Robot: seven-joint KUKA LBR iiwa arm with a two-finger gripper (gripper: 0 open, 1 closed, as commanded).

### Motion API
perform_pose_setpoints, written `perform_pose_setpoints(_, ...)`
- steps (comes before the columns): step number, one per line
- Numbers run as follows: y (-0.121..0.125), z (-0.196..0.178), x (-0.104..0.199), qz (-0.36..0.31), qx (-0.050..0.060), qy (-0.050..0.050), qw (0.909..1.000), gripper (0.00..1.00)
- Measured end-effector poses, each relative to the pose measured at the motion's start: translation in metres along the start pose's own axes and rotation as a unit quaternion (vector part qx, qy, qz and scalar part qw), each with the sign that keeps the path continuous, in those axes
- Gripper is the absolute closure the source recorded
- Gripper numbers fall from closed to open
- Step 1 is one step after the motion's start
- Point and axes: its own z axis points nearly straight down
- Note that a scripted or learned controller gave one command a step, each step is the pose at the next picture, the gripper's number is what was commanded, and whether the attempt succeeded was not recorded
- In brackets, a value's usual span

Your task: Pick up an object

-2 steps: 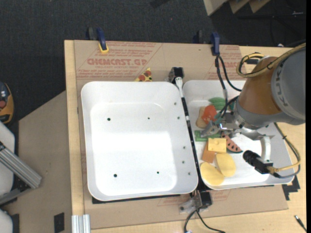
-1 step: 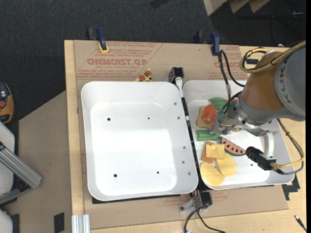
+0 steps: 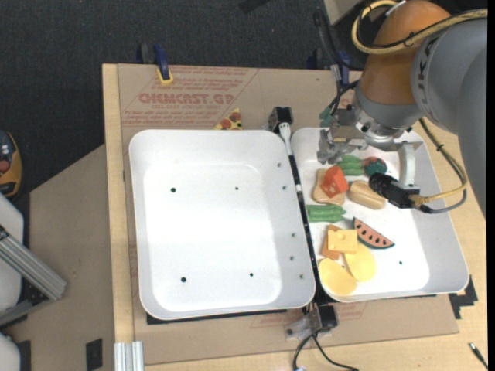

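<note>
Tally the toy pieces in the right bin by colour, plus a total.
Counted in the right bin, as far as the arm lets me see:
Green: 2 (piece near the end effector, long piece)
Red/orange: 2 (strawberry-like piece, watermelon slice)
Tan: 1 (bread-like piece)
Yellow/orange: 3 (block, two rounds)
Total: 8

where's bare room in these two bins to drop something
The left bin offers bare floor wall to wall. In the right bin, the free patch is the near right corner, right of the watermelon slice and the yellow pieces. Its far left half is crowded: toy food lies packed under the gripper, along the wall shared with the left bin.
</note>
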Motion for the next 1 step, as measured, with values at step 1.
perform_pose_setpoints(1,0.0354,0.0067,0.0346,0.002,0.005,0.0,1.0,1.0)
